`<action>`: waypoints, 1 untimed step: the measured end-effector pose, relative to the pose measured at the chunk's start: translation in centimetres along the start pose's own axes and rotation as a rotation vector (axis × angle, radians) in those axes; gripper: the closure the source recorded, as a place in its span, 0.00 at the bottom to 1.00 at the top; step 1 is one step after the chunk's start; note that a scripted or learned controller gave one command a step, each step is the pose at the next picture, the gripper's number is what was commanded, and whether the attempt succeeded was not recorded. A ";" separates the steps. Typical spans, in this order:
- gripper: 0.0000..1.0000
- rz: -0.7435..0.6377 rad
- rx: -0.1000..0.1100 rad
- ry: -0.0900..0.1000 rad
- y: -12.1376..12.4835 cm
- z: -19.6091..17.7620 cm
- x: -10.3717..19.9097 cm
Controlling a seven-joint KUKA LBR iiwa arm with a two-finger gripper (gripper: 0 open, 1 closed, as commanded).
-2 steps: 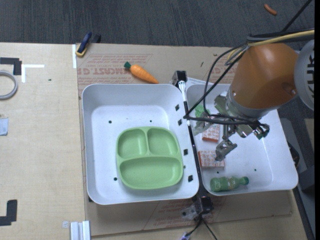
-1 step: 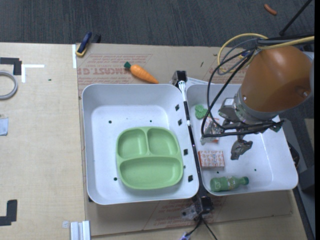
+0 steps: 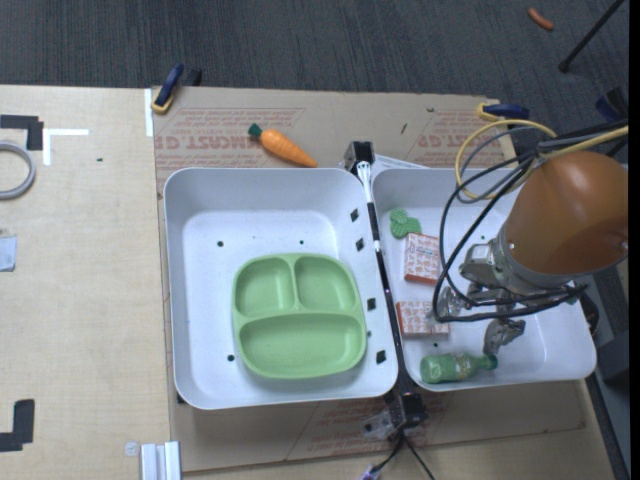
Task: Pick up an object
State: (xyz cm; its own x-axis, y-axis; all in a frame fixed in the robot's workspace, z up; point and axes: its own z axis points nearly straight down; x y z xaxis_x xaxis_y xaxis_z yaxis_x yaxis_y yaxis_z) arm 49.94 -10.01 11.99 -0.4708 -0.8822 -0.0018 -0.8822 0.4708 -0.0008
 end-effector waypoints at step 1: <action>0.00 -0.261 0.004 -0.002 -1.3 2.3 -0.4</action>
State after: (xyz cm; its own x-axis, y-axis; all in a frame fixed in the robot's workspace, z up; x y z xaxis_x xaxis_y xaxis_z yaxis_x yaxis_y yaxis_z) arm 51.26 -10.24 9.65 -0.2276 -0.9738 -0.0035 -0.9737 0.2276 -0.0052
